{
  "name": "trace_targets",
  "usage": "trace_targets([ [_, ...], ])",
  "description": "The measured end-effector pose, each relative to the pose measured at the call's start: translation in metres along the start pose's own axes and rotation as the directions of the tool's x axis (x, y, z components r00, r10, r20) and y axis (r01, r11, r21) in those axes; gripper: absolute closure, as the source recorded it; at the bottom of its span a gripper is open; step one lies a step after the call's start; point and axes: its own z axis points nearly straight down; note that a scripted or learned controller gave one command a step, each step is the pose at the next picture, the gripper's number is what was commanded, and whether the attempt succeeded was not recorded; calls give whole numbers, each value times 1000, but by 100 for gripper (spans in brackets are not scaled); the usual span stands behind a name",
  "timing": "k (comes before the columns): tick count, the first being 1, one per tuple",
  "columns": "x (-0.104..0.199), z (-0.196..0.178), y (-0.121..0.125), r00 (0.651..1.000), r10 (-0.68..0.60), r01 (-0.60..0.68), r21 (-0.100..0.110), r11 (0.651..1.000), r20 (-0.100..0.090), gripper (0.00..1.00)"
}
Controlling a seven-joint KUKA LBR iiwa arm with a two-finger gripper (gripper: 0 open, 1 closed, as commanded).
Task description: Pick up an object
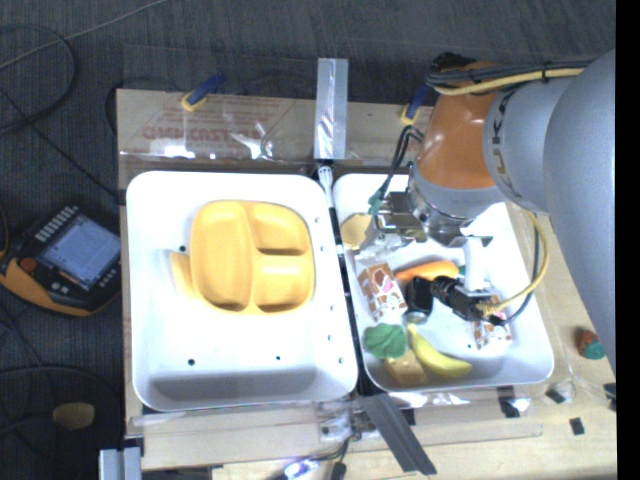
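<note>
Though the tool's state cannot be told, the right bin holds one banana; the left bin, one yellow tray.

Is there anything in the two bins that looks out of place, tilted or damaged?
Nothing looks spilled or broken. The yellow divided tray lies alone in the left bin and seems to sit slightly tilted. In the right bin the banana lies crowded among other small things.

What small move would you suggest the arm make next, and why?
Probably lower the gripper gently towards the orange object. The gripper hovers over the right bin, and that object seems to lie nearest it, clear of the banana.
</note>
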Motion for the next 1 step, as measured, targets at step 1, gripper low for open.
trace_targets([
  [1, -44, -92, 5, 998, -62, 62, -3, 998, 1, 100],
])
